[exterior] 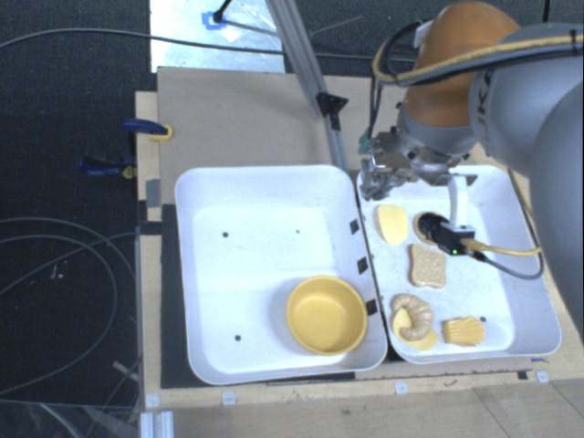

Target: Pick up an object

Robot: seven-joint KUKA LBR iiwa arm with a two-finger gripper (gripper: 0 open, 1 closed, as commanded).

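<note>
Two white bins side by side: the left bin (228, 199) contains a yellow bowl (327, 314). The right bin (538, 322) contains pale food pieces, including a croissant (412, 316) and a toast slice (427, 265). The gripper (374, 182) hangs above its rear left corner.

No text, label, brand, number or sign can be read anywhere.

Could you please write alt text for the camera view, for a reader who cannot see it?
A grey robot arm reaches from the right over the right white bin, which holds toy food: a bread slice, a croissant and a pale yellow piece. The left white bin holds a yellow bowl.
</note>
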